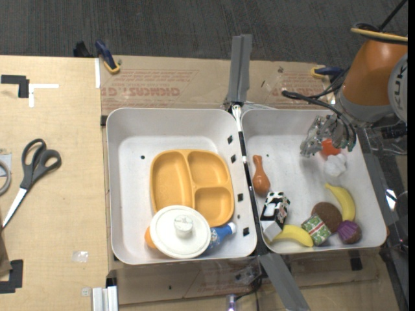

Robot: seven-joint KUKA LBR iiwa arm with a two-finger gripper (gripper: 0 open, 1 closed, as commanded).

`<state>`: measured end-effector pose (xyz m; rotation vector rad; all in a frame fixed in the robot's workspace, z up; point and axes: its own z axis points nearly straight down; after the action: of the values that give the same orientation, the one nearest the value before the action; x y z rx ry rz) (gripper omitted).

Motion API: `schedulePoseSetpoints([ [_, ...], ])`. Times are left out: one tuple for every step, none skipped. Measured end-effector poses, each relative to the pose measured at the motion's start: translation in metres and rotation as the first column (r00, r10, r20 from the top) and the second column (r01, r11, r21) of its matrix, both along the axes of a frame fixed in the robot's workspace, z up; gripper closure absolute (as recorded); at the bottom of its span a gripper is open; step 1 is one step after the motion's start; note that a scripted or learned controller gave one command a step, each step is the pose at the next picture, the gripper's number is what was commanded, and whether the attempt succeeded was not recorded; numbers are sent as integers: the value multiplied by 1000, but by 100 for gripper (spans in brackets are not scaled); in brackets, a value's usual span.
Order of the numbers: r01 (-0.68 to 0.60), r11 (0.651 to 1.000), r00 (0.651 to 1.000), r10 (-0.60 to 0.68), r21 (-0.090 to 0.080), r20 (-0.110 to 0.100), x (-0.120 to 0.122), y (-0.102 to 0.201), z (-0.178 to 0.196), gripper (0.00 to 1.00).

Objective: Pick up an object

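Pale wood surface (52, 238) carries scissors (29, 170) at its left edge, then two bins. My left bin (123, 173) holds a yellow tray (191, 185) and white lid (180, 230). The right bin (285, 125) keeps its objects along the near edge: bananas (343, 199), a brown ball (326, 214). My claw (327, 141) hangs at the far right corner above something red (329, 148); whether it's gripped I cannot tell. Next I'd lift and check.
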<state>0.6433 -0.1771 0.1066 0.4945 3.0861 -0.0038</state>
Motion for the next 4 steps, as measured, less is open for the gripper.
schedulePoseSetpoints([
  [119,993,993,-119,4,-10,-37,-19,121,100],
  [119,993,993,-119,4,-11,-37,-19,121,0],
  [-83,997,997,83,4,-12,-89,-41,-7,0],
  [18,1000,1000,-18,10,-8,-127,-39,-12,0],
])
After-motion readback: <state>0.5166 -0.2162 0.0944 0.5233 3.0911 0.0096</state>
